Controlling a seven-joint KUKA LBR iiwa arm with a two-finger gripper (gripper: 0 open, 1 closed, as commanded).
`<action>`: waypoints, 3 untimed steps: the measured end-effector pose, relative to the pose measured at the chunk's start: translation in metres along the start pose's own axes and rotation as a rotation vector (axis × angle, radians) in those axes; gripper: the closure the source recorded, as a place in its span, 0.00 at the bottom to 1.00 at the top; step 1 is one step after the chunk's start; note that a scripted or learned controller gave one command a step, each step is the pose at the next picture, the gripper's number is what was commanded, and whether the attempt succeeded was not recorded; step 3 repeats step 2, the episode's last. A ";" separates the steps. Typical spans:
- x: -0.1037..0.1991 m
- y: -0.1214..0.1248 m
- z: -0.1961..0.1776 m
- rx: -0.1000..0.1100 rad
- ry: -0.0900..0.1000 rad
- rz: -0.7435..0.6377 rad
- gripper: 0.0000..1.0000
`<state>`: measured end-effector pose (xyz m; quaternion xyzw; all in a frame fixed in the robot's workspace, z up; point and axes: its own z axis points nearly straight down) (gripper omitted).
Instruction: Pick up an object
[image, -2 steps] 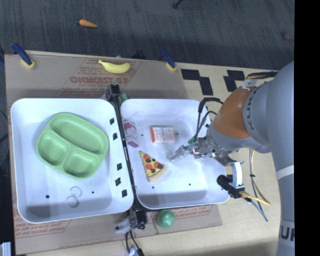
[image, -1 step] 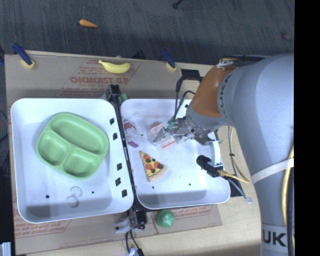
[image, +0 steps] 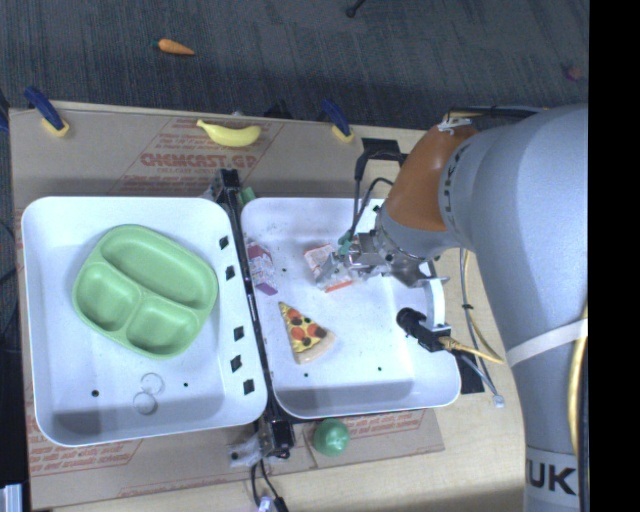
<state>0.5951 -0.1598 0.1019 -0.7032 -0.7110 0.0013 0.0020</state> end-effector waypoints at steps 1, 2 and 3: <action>0.084 -0.024 -0.103 -0.005 0.001 0.004 1.00; 0.164 -0.048 -0.089 0.000 -0.001 0.002 1.00; 0.164 -0.048 -0.089 0.000 -0.001 0.002 1.00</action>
